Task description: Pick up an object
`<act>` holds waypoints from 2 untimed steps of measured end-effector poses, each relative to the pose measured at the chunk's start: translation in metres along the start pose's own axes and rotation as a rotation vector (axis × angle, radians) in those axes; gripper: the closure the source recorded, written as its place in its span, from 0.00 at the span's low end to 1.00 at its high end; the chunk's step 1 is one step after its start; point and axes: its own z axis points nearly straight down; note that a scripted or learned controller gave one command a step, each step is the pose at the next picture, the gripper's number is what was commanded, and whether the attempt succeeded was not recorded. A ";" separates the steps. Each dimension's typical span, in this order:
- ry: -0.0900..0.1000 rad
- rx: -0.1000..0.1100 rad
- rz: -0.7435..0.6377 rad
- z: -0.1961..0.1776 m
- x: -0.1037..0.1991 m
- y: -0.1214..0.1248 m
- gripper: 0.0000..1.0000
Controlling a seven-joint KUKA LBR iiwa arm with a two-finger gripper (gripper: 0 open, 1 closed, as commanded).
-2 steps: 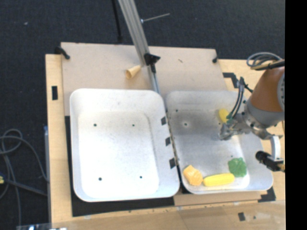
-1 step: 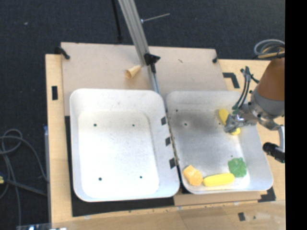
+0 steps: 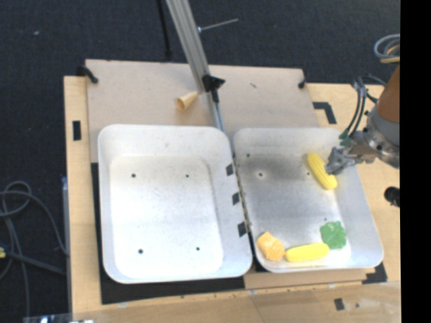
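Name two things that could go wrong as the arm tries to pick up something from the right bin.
1. The gripper sits at the end of the yellow corn, so an off-centre grab may let it slip or roll.
2. The corn lies near the right bin's rim; the gripper could bump the wall.

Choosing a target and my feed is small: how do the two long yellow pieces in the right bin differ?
The upper yellow piece lies near the bin's far right side, right beside the end effector; the lower yellow piece rests against the near wall. The upper one runs diagonally, the lower one almost level. The lower one sits between an orange chunk and a green piece; the upper one has no neighbours. Both are elongated, rounded and yellow.
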 end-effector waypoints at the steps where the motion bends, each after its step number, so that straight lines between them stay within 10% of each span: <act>1: 0.004 0.003 -0.004 -0.016 0.052 0.008 1.00; 2: 0.004 0.006 -0.004 -0.011 0.110 0.015 1.00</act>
